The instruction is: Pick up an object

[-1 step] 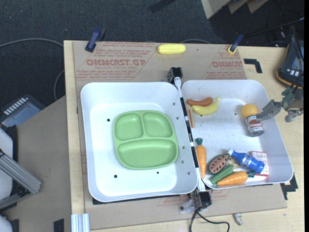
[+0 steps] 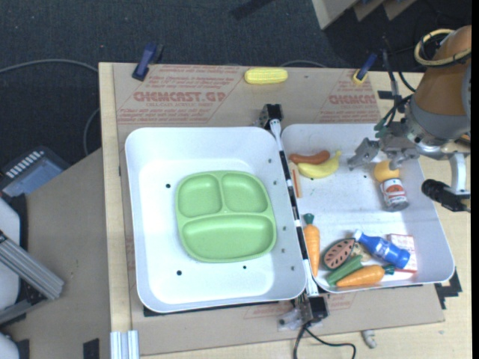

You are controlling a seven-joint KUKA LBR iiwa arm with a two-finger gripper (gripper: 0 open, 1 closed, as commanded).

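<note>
1. The claw [image 2: 379, 154] hovers over the right bin [image 2: 441, 234], near the small can [image 2: 394, 193]; whether it is released or clenched cannot be told.
2. The can lies beside an orange fruit [image 2: 385, 172].
3. It is probably rigid, light and smooth-sided, so it may roll; gripping across its middle looks safest.

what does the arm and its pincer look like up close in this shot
The arm enters from the right: a rounded grey body with a wide orange band above the wrist and a pale ring at its top edge. Below it sits a darker grey metal wrist block with thin black cables running up behind it. The pincer is small, grey metal, with slim angular fingers. A black stub sticks out on the right side.
</note>
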